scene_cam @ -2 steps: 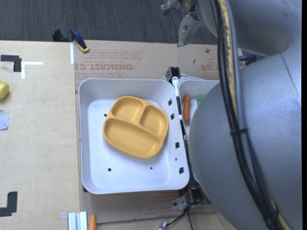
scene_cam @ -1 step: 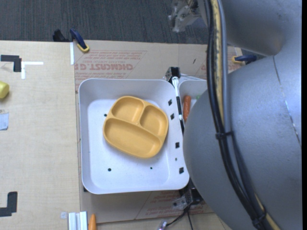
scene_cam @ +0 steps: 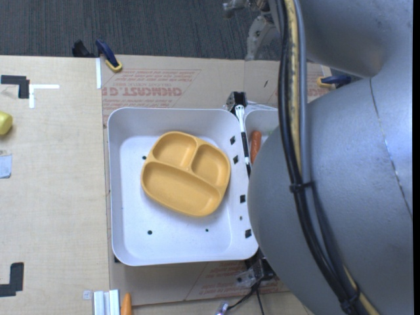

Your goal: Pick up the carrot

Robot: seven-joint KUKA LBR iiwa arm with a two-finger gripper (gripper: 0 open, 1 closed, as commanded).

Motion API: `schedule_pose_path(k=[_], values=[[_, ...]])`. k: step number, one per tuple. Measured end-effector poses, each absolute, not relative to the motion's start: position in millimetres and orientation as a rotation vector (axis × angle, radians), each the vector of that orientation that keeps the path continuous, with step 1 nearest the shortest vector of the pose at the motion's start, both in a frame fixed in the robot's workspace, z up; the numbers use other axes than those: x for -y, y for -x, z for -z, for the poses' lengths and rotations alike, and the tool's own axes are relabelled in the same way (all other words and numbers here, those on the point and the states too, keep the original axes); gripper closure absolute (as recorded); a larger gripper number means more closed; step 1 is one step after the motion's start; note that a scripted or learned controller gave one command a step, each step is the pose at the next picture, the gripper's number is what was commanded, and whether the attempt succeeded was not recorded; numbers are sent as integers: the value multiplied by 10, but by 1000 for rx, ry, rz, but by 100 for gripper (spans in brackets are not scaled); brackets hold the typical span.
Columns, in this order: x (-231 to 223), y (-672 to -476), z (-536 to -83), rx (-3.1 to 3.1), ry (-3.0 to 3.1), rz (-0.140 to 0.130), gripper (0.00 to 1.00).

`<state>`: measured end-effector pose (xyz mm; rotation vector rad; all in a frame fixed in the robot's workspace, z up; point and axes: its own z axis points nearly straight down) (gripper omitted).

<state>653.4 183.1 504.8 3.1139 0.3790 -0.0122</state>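
Grey metal bulk of the arm (scene_cam: 341,163) looms across the right side, black cables running down its flank, blocking nearly all of the right-hand shallow white bin (scene_cam: 262,118). A sliver of the orange carrot (scene_cam: 254,144) peeks out in that bin, just beside the divider. Gripper is buried under the arm, so its state is anyone's guess. The left white bin (scene_cam: 125,195) holds a yellow three-compartment plastic plate (scene_cam: 186,173).
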Motion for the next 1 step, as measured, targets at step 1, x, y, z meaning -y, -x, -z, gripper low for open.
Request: schedule_pose_path(k=[1], values=[[-1814, -6544, -5132, -372, -3114, 16, 100]])
